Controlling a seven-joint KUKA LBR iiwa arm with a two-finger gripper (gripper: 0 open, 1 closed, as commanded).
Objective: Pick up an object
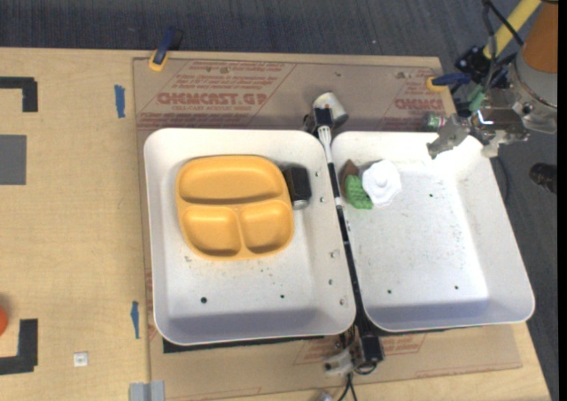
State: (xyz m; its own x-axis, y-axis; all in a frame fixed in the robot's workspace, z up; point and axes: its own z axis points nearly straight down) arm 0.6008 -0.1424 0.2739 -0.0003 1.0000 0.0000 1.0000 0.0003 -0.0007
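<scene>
A yellow divided tray (236, 205) lies in the left bin (168, 302), with a small black object (297, 185) against its right side. In the right bin (443, 258), near the far left corner, a white ribbed piece (382, 181) rests beside a green object (358, 193) and a small brown thing (350, 167). My gripper (462, 144) hangs over the right bin's far right corner. It is open, nothing sits between its fingers, and it is well to the right of the white piece.
A cardboard sheet (221, 89) lies under both bins. A white-and-black clamp (326, 111) sits at the far end of the divider between them. Blue and yellow clips (165, 48) hold the sheet's far edge. Cables (496, 27) run near the arm.
</scene>
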